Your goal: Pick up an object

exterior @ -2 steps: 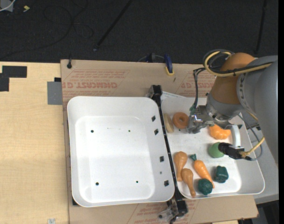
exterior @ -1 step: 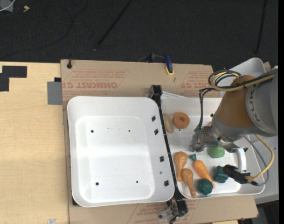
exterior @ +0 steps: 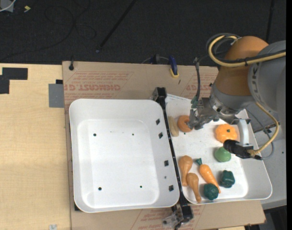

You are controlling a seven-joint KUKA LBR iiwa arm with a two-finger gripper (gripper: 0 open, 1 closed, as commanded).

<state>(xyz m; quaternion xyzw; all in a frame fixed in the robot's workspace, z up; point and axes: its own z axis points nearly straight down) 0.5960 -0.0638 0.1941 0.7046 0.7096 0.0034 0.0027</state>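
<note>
Carrot (exterior: 208,173) lies slantwise, tip toward lower right.

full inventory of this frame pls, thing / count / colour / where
bins: 2, white, side by side on the bench; all the items lie in the right one
round orange item: 1, orange-brown, upper left of the right bin, right at the gripper
orange fruit: 1, orange, right side of the right bin
green fruit: 1, light green, just below the orange fruit
carrot: 1, orange with a green top, lower middle of the right bin
tan pieces: 2, tan, lower left of the right bin, left of the carrot
dark green items: 2, dark green, lower right of the right bin, beside the carrot's tip
cardboard sheet: 1, brown, under the bins
gripper: 1, grey, low over the round orange item; arm grey with orange band
</note>
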